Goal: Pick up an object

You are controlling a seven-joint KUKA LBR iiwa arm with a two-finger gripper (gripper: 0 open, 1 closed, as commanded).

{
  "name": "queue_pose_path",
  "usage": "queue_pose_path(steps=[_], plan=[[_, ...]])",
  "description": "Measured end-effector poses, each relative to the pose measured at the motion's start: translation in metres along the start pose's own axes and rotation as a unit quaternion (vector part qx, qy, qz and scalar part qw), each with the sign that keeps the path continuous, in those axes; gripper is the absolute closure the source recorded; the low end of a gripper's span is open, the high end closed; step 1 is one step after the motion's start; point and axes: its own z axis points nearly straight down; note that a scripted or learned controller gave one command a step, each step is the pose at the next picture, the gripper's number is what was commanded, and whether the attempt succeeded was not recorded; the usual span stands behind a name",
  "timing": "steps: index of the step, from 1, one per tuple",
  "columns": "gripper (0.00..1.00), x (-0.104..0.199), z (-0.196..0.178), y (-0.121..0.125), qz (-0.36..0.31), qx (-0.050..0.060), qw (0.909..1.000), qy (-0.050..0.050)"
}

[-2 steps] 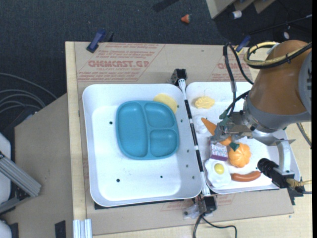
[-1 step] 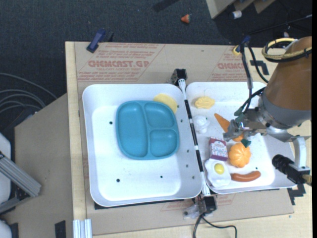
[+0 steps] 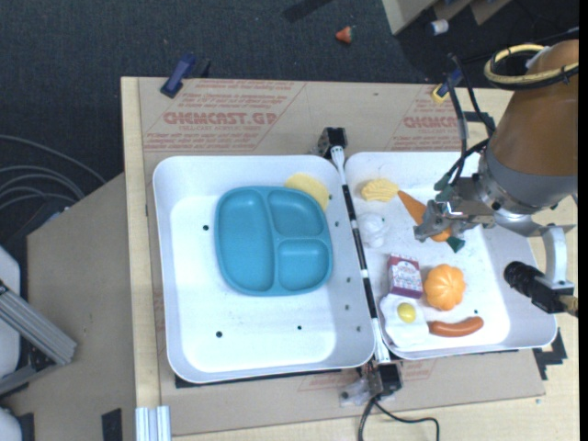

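The pincer (image 3: pixel 439 228) hangs low in the right bin (image 3: pixel 524 333), over the carrot (image 3: pixel 415 207) near the worktop's far edge; its opening I cannot tell.

The yellow round piece (image 3: pixel 310 188) is partly hidden behind the blue divided plastic plate (image 3: pixel 273 240); the grey-and-orange arm (image 3: pixel 537 118) is cut off at the right edge.

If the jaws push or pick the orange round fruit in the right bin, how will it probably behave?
The orange fruit looks round, so it may roll. Its smooth curved skin may slip. It looks like a light toy.
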Motion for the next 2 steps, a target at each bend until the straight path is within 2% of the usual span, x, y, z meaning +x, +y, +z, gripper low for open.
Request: queue_pose_path(steps=[1, 2], plan=[[1.00, 0.030, -0.008, -0.010, 0.000, 0.002, 1.0000, 0.001], [1.00, 0.045, -0.022, -0.033, 0.000, 0.002, 1.0000, 0.001]])
